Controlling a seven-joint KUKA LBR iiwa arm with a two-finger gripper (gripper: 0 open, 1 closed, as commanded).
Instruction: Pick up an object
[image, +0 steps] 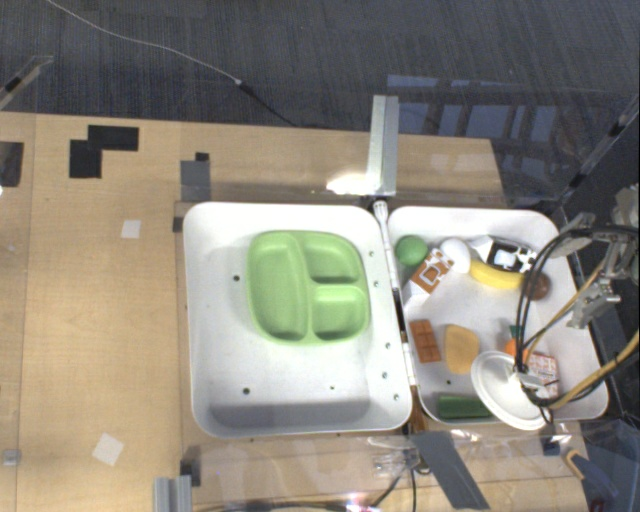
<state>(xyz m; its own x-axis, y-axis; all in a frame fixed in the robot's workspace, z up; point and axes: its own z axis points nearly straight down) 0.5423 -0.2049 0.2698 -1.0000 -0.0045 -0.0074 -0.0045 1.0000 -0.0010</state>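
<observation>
The right bin holds several objects. A green ball lies by a white and orange carton, with a yellow banana and a black and white item beyond them. Nearer the front are a brown waffle piece, a tan bread slice, a white bowl and a dark green piece. My gripper hangs low over the bin's front right part, just above the bowl's rim, among black and yellow cables. An orange bit peeks out beside it.
The left bin carries a green divided plate. A metal post stands behind the divider between the bins. The arm's body and cables crowd the right bin's right edge. A dark round item lies near the banana.
</observation>
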